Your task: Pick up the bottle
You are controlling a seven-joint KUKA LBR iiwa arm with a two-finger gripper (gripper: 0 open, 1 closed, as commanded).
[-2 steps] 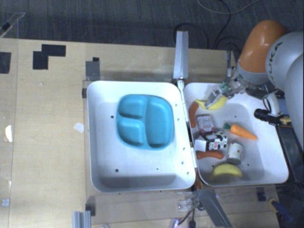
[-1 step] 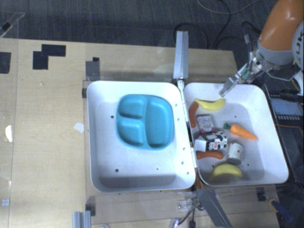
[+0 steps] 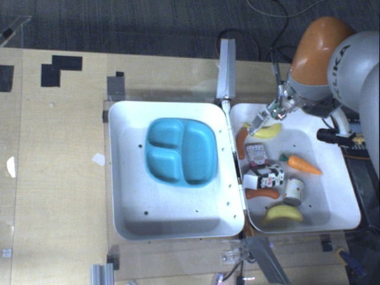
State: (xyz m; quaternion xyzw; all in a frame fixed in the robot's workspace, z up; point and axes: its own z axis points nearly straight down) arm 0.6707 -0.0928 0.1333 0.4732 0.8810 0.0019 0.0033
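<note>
The jaws hung low over the far left corner of the right bin [image 3: 350, 221], on the end of the grey arm [image 3: 350, 58] with its orange band, which reached in from the right. Their tips sat just above the far banana [image 3: 268, 131]. At this slant and size it could not be told whether they were open or shut, and nothing could be seen held between them.

The bottle [image 3: 292, 190] was taken to be the small pale cylinder lying toward the near side of that bin. That was a judgement, as the thing was too small to read surely. It lay well apart from the jaws, nearer and a little to the right of them, with a carrot [image 3: 300, 164] and a black-and-white toy [image 3: 268, 176] in between. The near banana [image 3: 283, 214] lay just beside it and a red piece [image 3: 261, 193] lay at its left.

To do the step well, the jaws would likely need to rise clear of the clutter. They would then travel toward the near side, open wide and come down across the cylinder's short width. The neighbours left little room, so a careless descent could pinch the banana or nudge the bottle away. The left bin [image 3: 127, 212], with its blue divided plate [image 3: 181, 150], played no part.
</note>
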